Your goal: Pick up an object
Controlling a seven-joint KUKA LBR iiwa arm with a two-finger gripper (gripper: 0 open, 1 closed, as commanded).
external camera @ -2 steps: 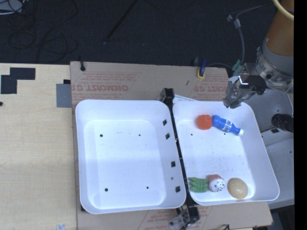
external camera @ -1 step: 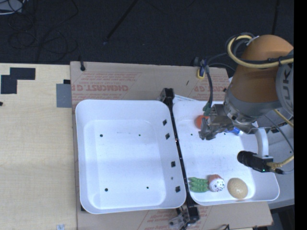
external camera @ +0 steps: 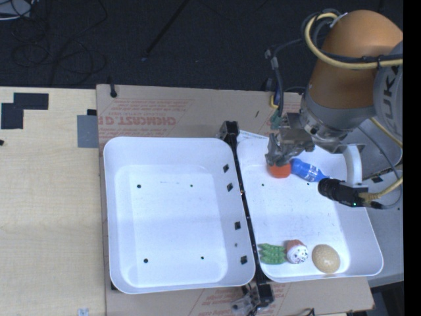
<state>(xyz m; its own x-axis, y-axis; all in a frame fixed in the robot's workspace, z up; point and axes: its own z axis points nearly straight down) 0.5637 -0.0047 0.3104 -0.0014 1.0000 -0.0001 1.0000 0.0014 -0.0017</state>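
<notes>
The tool (external camera: 280,158) hides the orange object's (external camera: 280,170) top.

A pale wood-grain worktop (external camera: 46,203) is stretching across the left side, carrying black and grey square markers (external camera: 26,108) near its far edge. A brown cardboard sheet (external camera: 171,114) with reversed red printing is lying flat over it. Beyond the far edge, dark carpeted floor (external camera: 164,25) is showing, with thin cables (external camera: 26,2) trailing across it under even overhead light
</notes>
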